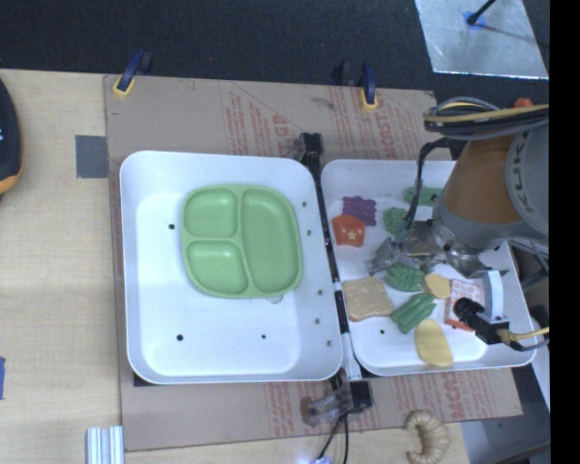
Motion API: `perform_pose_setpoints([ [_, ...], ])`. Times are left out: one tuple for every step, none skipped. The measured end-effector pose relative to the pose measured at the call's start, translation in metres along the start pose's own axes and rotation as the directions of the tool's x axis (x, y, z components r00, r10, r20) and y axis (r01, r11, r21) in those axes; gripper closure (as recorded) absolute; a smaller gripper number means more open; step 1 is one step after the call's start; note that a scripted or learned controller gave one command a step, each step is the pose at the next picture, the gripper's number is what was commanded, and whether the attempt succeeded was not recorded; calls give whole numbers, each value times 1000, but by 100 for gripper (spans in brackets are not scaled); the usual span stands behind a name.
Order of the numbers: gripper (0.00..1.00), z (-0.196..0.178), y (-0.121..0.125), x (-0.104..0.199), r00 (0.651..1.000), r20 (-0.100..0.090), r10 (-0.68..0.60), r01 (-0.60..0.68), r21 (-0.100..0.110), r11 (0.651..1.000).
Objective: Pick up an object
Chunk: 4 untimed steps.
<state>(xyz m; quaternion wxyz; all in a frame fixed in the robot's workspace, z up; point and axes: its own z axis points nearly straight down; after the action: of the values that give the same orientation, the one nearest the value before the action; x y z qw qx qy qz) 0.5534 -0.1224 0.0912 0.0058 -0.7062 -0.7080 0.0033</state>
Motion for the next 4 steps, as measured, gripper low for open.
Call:
perform_pose_setpoints([
  [100,-11,5,-3,1000,4,-3,3,-6,1000],
  [0,-11,5,-3,1000,4,-4,4,-6,1000],
  [0,-2,67,-55,1000,7,-1,1,-17,1000],
  [0,-3,105,-79,1000,4,-4,4,-14,1000],
])
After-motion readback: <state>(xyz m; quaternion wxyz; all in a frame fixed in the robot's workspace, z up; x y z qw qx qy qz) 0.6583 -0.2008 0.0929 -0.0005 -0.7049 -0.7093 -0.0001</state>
